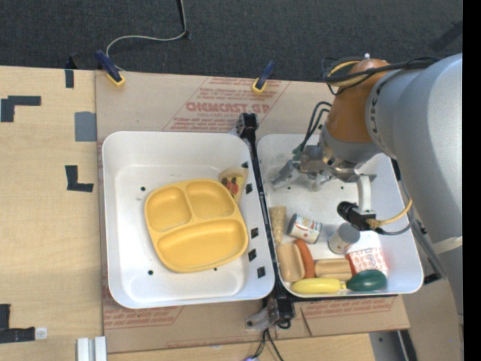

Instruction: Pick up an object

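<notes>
A: Camera view first: where's the gripper [291,173]?

B: Low over the upper part of the right bin [406,277], above bare floor. Whether it is spread or pinched, I cannot tell.

A: And something to pick?

B: Nearest is the small can [305,228], lying on its side below the gripper toward the near wall, long axis running roughly left-right. The hot dog [293,258] and banana [323,285] lie beyond.

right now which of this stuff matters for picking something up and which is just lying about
In play: gripper, above the right bin; can, hot dog, banana, green object.

Lying about: yellow divided plate in the left bin; two clamps.
</notes>
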